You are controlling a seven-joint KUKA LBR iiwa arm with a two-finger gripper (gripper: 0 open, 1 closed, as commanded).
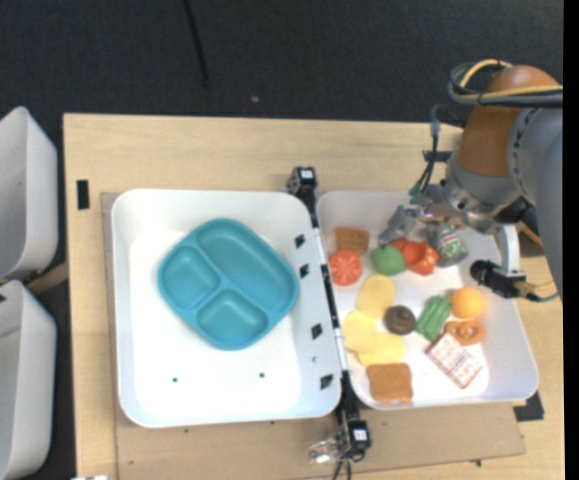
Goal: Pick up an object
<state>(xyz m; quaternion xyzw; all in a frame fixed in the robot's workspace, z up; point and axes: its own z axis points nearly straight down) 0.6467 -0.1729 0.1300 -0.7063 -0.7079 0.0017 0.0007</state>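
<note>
The right bin (514, 353) holds several toy foods. Among them are a red tomato (345, 267), a green lime (388, 261), a red pepper (421, 257), an orange (467, 302), a green pepper (432, 316) and a brown doughnut (400, 319). My gripper (424, 232) hangs over the bin's far side, just above the red pepper and beside the lime. It looks open, with one finger on each side of the pepper's top. Nothing is seen held between them.
A blue divided plate (228, 282) lies in the left bin (139, 368). Also in the right bin are yellow pieces (374, 298), a toast slice (351, 239), a bread slice (389, 382) and a red-and-white packet (456, 360). A ridge with clips (319, 288) separates the bins.
</note>
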